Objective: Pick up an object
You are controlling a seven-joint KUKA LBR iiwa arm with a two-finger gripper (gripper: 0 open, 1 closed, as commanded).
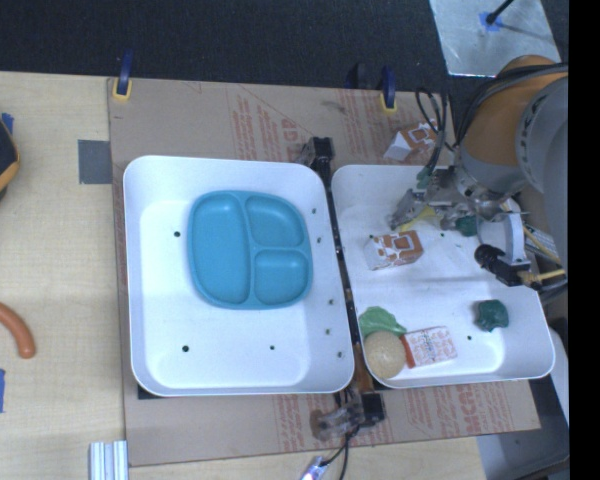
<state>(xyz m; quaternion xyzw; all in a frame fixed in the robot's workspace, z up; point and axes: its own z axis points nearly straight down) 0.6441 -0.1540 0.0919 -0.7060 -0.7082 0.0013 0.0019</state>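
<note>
1. Light was even and fairly bright, from overhead.
2. The white bins [145, 268] looked slightly washed out, with soft shadows inside their walls.
3. The picture was soft and grainy, fine detail blurred.

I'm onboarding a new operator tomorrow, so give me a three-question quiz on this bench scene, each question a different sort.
1. True or false: the blue three-compartment plastic plate lies in the right-hand white bin.
2. Multiple choice: which thing lies outside both bins, on the wooden bench? A) dark green lump B) orange sausage-shaped toy C) round tan bun
3. Fill in: the grey arm's gripper is over the ___ bin.

Key: 1 false, it lies in the left-hand white bin; 2 B; 3 right.
</note>
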